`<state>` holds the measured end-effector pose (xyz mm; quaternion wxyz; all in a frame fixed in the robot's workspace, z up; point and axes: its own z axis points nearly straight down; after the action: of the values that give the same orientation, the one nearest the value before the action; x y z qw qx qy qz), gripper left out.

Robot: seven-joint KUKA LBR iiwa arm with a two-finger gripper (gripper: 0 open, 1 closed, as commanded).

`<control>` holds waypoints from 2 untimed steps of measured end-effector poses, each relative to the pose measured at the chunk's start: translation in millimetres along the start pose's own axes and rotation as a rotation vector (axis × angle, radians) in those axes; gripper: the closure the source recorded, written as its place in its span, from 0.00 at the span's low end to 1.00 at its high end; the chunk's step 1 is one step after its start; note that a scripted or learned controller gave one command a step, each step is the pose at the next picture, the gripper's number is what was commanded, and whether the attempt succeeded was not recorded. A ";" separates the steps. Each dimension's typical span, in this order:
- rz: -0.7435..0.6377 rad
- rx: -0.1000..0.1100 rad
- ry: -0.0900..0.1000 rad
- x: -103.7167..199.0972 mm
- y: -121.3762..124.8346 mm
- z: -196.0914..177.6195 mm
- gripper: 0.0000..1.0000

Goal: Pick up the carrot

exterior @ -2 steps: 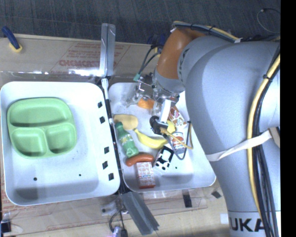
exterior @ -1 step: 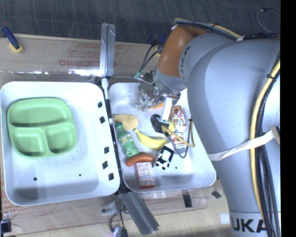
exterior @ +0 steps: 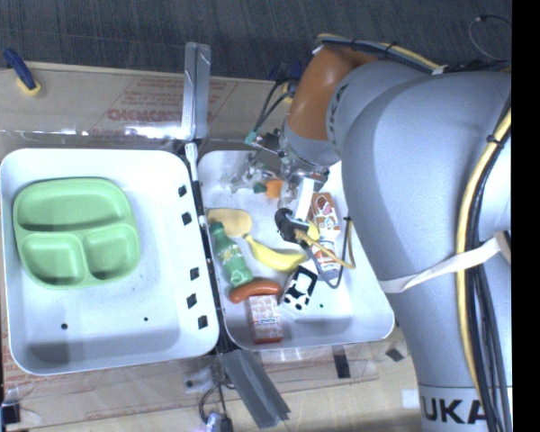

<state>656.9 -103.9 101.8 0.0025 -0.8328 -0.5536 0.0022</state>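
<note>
Here's the desk from above, 2 white bins side by side. The left bin carries a green divided tray sitting toward its 10 o'clock corner.

The right bin is the busy one. The grey arm sweeps in from 3 o'clock, its orange band up at the bin's 12 o'clock edge, and the hand is down inside the bin's 12 o'clock end. Just beside the metal of the hand sits a small orange piece, the carrot, up at the bin's 12 o'clock area, near the top wall. I cannot tell how the hand is set, nor whether the carrot is between anything; the wrist and cables crowd that spot.

Down from there, toward the bin's middle: a tan rounded item, a green bottle lying at about 9 o'clock, and a yellow banana curving across the centre. A red sausage-like piece lies toward 6 o'clock, with a small printed box below it. At 3 o'clock, a red-and-white packet lies partly under the arm, and a black-and-white patterned card sits beside the banana's 5 o'clock end.
</note>
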 end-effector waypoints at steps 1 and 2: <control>-0.004 0.002 0.000 0.9 -0.2 -10.0 1.00; -0.004 0.002 0.000 0.9 -0.3 -10.0 0.00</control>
<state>657.1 -102.9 111.8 0.0032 -0.8316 -0.5554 0.0029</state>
